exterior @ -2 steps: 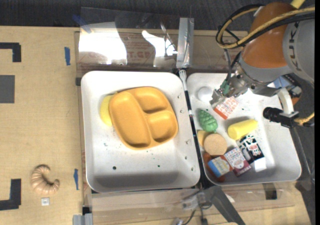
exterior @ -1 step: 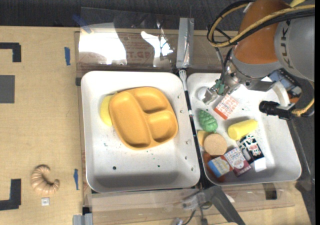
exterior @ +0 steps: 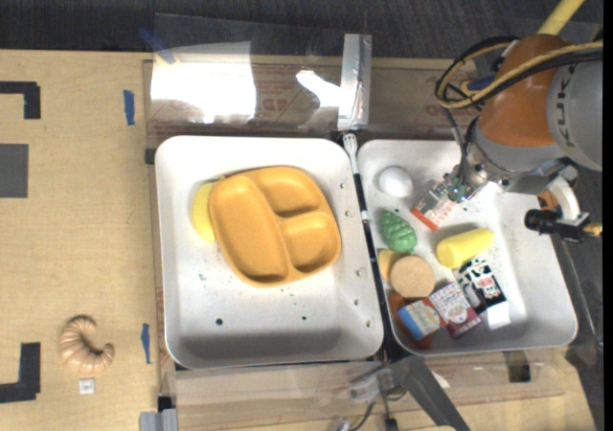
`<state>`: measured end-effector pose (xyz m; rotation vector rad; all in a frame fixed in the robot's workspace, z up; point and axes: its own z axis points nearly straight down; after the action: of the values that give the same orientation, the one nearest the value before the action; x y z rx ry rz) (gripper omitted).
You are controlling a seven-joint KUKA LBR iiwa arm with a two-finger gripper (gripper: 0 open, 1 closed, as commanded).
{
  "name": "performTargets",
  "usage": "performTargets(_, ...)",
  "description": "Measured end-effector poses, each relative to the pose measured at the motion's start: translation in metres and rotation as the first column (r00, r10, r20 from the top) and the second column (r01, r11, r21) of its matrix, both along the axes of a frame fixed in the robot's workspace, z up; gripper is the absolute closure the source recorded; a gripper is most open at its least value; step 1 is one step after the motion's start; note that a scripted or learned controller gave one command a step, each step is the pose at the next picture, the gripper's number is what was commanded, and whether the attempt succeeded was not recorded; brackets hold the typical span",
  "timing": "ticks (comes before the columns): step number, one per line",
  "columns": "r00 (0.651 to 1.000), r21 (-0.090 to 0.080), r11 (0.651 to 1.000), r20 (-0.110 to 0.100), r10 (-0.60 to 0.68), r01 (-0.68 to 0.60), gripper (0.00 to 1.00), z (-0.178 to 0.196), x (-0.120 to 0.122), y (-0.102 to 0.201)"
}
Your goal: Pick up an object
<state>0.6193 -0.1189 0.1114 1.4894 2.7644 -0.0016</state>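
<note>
Left bin holds an orange divided tray over a yellow item. Right bin holds white ball, green toy, yellow block, small packets. Tool low over right bin's upper part. Tan curled toy on surface at left.

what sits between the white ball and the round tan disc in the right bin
In the camera view, a green knobbly toy lies between the white ball and the round tan disc, near the right bin's left wall.
</note>
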Motion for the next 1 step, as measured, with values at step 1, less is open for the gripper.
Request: performTargets(1, 0.945, 0.003, 0.945, 0.006, -0.326, 0.326, 1.0, 0.0459, 0.0473, 0.0134)
